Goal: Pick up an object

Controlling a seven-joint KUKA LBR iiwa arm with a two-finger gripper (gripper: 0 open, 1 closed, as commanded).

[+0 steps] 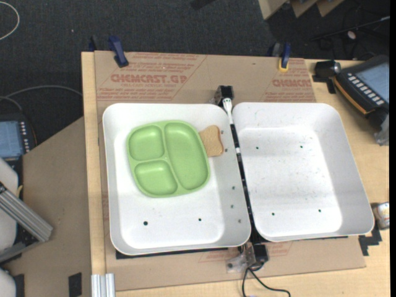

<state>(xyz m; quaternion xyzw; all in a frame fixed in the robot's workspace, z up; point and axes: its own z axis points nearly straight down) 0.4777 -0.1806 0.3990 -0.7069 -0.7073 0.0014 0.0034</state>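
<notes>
**Little of the machine at the frame's right edge**

At the lower right edge of the frame, a small grey rounded piece [385, 213] with a dull metallic sheen juts in. So little of it shows that its shape and markings cannot be told, nor whether it belongs to the arm. At the upper right lies a dark control unit [364, 86] with an orange rim, rows of small keys and a pale blue screen.

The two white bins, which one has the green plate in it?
The left bin: it holds the green divided plate and a tan piece beside it.
</notes>
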